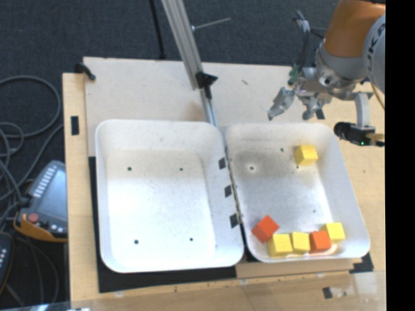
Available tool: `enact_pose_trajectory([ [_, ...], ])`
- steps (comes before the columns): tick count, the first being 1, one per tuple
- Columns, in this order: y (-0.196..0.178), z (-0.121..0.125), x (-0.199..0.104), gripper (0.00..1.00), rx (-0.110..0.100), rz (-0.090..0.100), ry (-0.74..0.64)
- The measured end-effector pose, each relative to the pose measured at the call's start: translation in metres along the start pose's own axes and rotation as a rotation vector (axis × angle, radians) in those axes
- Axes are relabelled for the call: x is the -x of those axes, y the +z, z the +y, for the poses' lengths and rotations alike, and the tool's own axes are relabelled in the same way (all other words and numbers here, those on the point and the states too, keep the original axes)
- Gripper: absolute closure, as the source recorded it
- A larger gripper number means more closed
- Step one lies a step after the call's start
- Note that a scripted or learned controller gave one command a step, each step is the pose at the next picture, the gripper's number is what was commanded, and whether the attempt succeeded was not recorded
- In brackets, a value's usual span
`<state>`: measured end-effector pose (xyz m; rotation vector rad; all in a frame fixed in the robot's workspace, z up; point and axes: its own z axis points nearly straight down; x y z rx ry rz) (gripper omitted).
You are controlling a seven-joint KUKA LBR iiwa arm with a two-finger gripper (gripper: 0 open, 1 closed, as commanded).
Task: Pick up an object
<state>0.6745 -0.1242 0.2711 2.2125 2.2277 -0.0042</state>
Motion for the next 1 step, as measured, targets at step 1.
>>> enact_pose_trajectory([
  [1, 0.0097, -0.0539, 0.0528, 0.0, -0.001, -0.001, 0.013],
])
